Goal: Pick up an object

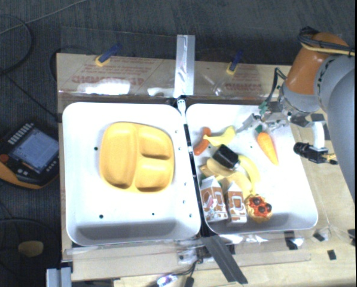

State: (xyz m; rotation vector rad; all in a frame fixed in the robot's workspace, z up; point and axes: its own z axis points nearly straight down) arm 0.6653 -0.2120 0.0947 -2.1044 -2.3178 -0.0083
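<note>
Fingers [261,122] of the gripper sit at the back of the right shallow white plastic bin [298,184], tips just above the orange plastic carrot [268,146]. Can't tell if they're apart or together – too small and cluttered there. Carrot lies on the bin floor, thick end up by the fingers, point slanting toward the front; can't tell if they touch it.

Behind the fingers: grey arm w/ orange band [307,65], coming in from the right.

Rel. to the carrot: yellow banana w/ a black cap-like piece [225,155] on it lies to the left, mid-bin. Small orange-and-yellow toy bits [203,139] further left, near the bin wall. Two small brown-and-white cartons [223,201] stand side by side front-left. Round pastry toy w/ red and dark berries [259,206] is in front, just beside the cartons.

Well left of the carrot, the other white bin [76,208] holds a yellow divided plastic tray [136,155]. Both bins rest on the surface [136,70].
</note>
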